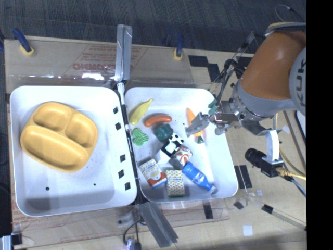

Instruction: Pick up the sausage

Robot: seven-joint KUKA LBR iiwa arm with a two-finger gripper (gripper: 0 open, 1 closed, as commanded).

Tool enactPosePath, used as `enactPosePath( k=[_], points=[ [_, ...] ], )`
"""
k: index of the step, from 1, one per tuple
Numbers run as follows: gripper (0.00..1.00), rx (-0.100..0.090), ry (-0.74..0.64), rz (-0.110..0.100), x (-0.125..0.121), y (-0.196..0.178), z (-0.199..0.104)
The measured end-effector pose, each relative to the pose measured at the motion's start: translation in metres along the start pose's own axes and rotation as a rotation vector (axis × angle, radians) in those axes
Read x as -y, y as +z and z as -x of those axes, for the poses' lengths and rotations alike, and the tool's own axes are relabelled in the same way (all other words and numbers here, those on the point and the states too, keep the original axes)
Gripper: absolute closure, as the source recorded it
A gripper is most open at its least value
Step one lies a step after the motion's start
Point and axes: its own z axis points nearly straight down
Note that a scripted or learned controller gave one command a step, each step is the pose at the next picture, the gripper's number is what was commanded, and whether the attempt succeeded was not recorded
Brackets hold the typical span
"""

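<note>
The gripper (200,125) hangs over the right-hand side of the right bin (222,155), at the end of the grey arm (270,77) with its orange band. Whether it is spread or pressed together cannot be told from this slanted view, and nothing shows pinched in it.

Part of a dark letter shows on the arm's grey casing at the far right, cut off by the edge. Faint red printing lies on the bench (96,59) beyond the bins, too washed out to read. The small carton (152,172) and the blue bottle (196,175) carry labels, but their print is too small to make out.

The sausage (157,120), reddish-brown and lying flat on the bin floor, sits to the left of the gripper, near but apart from it. A yellow banana (139,111) lies further left beyond the sausage, and a dark teal piece (163,132) sits just below it. An orange carrot (191,116) lies right beside the gripper. Well away to the left, the other bin (31,191) holds a yellow divided tray (58,135).
</note>
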Motion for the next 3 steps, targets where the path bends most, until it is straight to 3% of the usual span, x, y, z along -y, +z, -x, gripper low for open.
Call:
enactPosePath(
  k=[1, 2, 3],
  points=[
    [0.0, 0.001, 0.127, -0.001, -0.11, 0.069, -0.025],
    [0.0, 0.002, 0.023, 0.02, -0.135, 0.189, -0.038],
    [1.0, 0.006, 0.021, 0.023, -0.136, 0.177, -0.036]
  ],
)
